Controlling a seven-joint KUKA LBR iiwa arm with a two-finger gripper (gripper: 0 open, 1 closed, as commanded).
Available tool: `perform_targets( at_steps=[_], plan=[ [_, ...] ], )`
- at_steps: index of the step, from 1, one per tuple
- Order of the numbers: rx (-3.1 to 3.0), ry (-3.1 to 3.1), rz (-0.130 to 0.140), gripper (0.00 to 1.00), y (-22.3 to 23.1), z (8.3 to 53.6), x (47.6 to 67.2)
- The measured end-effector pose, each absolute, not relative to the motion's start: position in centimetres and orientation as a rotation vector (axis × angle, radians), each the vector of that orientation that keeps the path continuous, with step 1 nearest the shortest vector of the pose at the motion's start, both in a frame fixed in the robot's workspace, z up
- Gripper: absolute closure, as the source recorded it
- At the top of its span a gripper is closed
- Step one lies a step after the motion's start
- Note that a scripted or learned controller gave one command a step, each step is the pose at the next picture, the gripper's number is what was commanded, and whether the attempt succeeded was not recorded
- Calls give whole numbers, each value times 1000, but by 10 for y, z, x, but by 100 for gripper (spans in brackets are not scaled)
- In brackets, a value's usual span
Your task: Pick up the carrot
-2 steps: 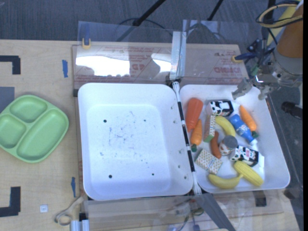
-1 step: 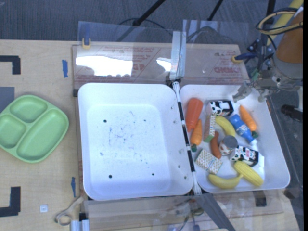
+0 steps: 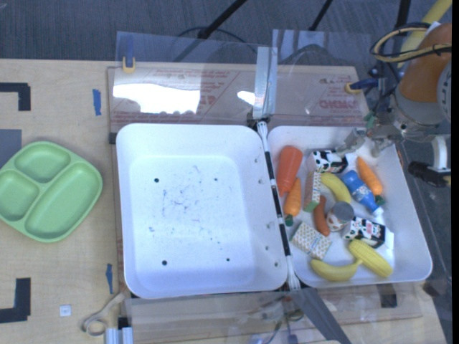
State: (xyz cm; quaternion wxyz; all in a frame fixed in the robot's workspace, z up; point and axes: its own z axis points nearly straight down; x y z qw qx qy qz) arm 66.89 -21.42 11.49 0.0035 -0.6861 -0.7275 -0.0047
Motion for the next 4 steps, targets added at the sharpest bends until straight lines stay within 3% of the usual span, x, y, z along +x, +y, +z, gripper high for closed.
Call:
perform_targets(
  at_steps=[1,2,3,4],
  plan=[
    [-2047,-2402,-39,0,-213,108,661],
    [-1938,-2473,-1,0,-222,135,629],
    [-1946,-2468,-5,0,-221,128,659],
    [-1813,-2566,-1,0,-222,141,637]
  ],
)
